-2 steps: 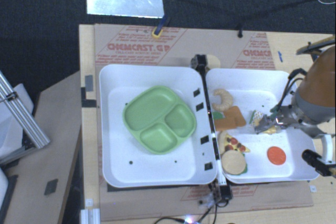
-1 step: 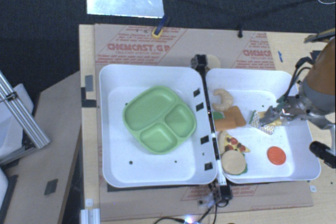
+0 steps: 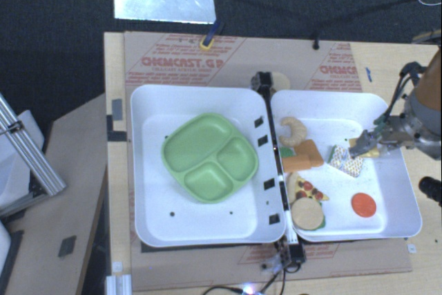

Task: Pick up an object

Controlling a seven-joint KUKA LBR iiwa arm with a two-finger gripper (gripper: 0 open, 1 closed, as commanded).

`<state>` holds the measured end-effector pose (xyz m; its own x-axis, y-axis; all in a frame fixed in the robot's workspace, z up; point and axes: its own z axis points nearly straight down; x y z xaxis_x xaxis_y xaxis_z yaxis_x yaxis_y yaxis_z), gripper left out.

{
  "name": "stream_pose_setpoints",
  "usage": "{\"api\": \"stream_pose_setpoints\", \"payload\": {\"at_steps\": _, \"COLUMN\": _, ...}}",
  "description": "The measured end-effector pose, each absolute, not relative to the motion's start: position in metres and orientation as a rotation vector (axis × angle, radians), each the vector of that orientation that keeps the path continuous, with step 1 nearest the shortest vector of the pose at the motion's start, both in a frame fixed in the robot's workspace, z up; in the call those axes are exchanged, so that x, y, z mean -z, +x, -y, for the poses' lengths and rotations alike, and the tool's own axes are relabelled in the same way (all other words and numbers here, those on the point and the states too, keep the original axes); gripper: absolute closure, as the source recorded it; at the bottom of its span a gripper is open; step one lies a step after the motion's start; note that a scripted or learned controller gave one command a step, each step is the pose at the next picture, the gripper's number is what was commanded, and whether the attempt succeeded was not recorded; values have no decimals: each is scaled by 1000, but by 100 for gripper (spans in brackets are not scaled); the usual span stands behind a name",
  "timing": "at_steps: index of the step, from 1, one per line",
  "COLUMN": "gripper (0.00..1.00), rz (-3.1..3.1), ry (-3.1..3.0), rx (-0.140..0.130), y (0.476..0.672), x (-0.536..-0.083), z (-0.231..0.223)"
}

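Tan and round, a small plastic toy burger bun point(image 3: 308, 214) sits at the lower edge of the right white bin point(image 3: 397, 217), with a toy pizza slice point(image 3: 309, 188) just above it and a flat red disc point(image 3: 364, 204) toward lower right. Mid-frame, an orange block point(image 3: 302, 156) lies beside a curved beige croissant toy point(image 3: 293, 129). At the right, the gripper point(image 3: 362, 146) hovers over a small chequered packet point(image 3: 345, 161); whether it grips cannot be told. That packet looks light and thin, probably floppy; pinching across its short edges seems safest. Left, a green divided plate point(image 3: 209, 157) fills the other bin.
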<state>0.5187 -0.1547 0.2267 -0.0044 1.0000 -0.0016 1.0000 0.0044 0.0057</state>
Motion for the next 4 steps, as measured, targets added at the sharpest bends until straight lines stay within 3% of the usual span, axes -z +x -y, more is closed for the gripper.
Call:
{"api": "stream_pose_setpoints", "payload": {"at_steps": 3, "gripper": 100, "rz": -2233, "ry": 2210, "rx": -4, "y": 530, "x": -217, "z": -3}}
{"api": "stream_pose_setpoints", "payload": {"at_steps": 4, "gripper": 100, "rz": -2225, "ry": 2217, "rx": -3, "y": 542, "x": -217, "z": 5}}
